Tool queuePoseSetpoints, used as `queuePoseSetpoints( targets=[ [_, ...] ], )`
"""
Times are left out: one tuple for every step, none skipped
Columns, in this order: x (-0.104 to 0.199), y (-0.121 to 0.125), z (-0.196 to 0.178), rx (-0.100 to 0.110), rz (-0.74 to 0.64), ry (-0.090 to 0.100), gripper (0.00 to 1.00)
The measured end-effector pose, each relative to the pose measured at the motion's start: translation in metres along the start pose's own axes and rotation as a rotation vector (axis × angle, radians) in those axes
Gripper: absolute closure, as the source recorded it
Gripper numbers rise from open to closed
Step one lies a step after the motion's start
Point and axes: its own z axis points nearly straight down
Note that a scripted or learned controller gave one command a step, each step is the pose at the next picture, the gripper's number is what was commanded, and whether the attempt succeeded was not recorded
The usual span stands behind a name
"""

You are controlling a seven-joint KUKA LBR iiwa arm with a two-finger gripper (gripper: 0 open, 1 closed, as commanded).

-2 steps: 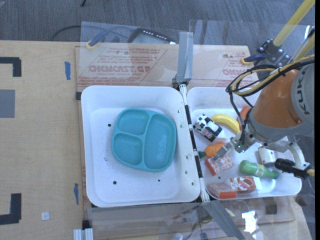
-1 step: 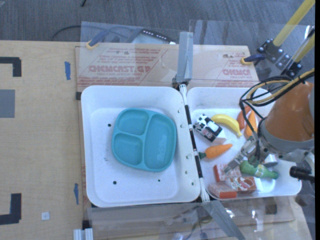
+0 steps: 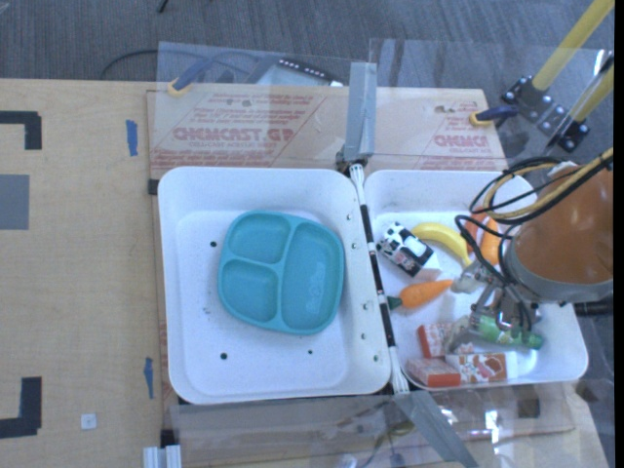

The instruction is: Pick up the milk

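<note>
One milk carton (image 3: 404, 246) up-left of gripper (image 3: 485, 312), well apart; gripper state unclear.

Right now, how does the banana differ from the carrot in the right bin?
The banana is yellow and curved; the carrot is orange, straighter, with a green tip at its left end. The banana lies nearer the bin's far side, while the carrot lies nearer the middle, closer to the pincer. Both lie flat in the right bin, just apart from each other.

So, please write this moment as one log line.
arm: over right bin | pincer: low beside carrot | milk: on bin floor
</note>
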Motion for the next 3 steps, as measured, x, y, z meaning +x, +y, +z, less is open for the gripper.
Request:
queuePoseSetpoints(
  targets=[
    [-0.004, 0.005, -0.004, -0.005, -0.538, -0.019, 0.00],
    [-0.030, -0.005, 0.003, -0.002, -0.517, 0.032, 0.00],
    [-0.019, -0.002, -0.024, -0.008, -0.816, 0.040, 0.00]
  ],
)
